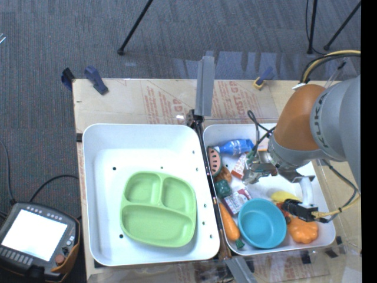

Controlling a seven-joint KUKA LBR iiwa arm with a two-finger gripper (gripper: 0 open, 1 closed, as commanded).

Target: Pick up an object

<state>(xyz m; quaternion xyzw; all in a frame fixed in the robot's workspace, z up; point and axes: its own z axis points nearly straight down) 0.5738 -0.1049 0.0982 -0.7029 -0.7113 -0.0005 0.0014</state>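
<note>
Pincer point(254, 173) over right bin point(326, 226) | grip state: can't tell | blue bowl point(262, 224) just below, apart

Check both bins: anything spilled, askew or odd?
Nothing spilled or damaged. The green three-compartment plastic plate lies flat in the left white bin. The right white bin is crowded: the orange plastic carrot is wedged against its left wall beside the blue plastic bowl.
</note>
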